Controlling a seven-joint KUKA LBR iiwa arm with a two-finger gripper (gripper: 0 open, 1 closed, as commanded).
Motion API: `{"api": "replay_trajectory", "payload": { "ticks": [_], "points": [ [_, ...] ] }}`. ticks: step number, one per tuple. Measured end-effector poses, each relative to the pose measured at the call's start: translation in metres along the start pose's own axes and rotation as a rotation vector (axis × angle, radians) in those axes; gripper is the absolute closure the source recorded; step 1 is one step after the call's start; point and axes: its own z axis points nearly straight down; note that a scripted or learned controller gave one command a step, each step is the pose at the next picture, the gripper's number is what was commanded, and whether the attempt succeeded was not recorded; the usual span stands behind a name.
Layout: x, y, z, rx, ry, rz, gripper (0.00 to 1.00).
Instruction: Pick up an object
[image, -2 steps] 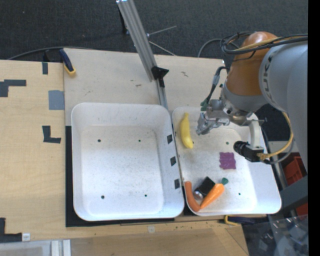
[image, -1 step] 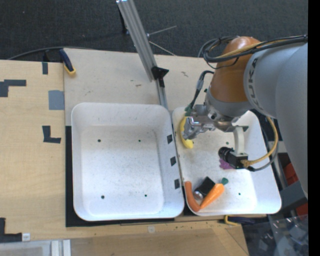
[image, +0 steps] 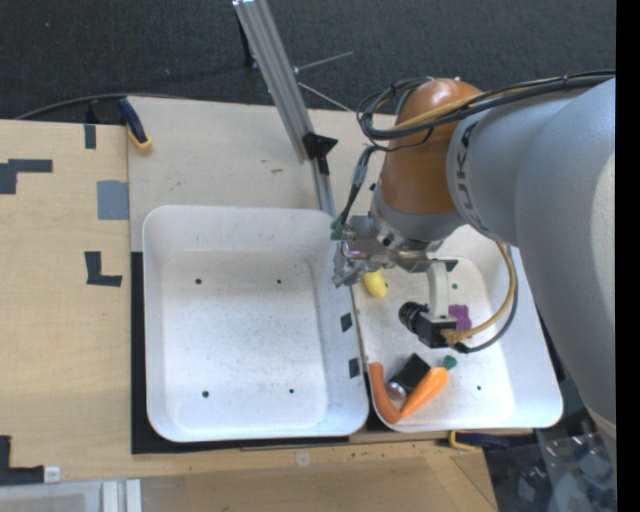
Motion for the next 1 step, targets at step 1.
{"api": "replay_trajectory", "payload": {
  "ticks": [1],
  "points": [
    [0.0466,-0.0190,-0.0101,0.000,0.000,0.000,1.00]
  ]
}}
